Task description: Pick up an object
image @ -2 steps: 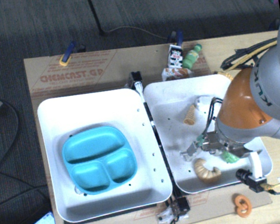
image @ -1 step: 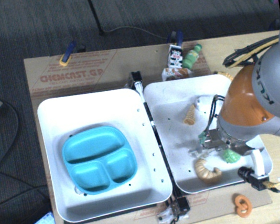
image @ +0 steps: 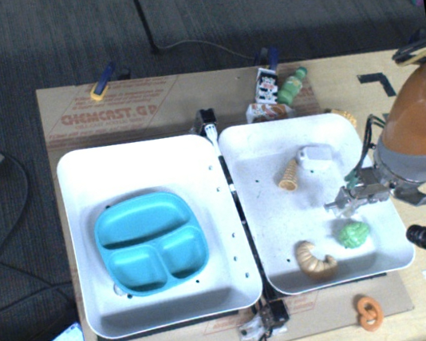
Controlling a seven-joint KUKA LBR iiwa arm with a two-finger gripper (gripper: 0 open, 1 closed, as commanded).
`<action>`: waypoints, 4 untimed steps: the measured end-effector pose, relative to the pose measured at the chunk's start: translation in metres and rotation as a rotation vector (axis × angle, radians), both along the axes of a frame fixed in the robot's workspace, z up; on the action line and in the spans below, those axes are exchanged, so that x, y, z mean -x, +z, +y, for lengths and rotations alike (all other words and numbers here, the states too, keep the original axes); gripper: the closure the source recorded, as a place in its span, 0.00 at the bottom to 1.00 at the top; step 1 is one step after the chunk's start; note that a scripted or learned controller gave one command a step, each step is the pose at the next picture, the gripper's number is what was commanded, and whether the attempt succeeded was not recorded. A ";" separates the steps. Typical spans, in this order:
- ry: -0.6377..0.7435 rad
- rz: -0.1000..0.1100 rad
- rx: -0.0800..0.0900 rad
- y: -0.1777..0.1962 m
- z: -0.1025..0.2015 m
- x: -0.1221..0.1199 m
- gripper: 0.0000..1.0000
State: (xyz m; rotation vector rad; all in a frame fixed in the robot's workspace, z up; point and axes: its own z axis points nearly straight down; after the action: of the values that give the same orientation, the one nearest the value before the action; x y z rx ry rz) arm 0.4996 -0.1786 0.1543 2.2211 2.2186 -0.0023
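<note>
Green toy (image: 354, 233) lies just below the tool (image: 346, 201), apart.

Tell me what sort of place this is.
Probably a robotics lab's grasping test bench: two white bins side by side on a board over grey carpet, a robot arm reaching in, toy items like a croissant and a blue tray inside.

Even, bright overhead light washes both white bins (image: 229, 172) nearly featureless, with mild glare left of the end effector (image: 337, 205). Shadows beneath it are soft and short. The picture is grainy and slightly soft throughout.
</note>
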 end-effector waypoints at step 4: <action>0.000 -0.011 0.004 -0.066 0.073 0.013 0.00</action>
State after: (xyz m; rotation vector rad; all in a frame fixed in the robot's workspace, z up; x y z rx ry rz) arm 0.4867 -0.1052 0.0879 2.2136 2.2114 0.0060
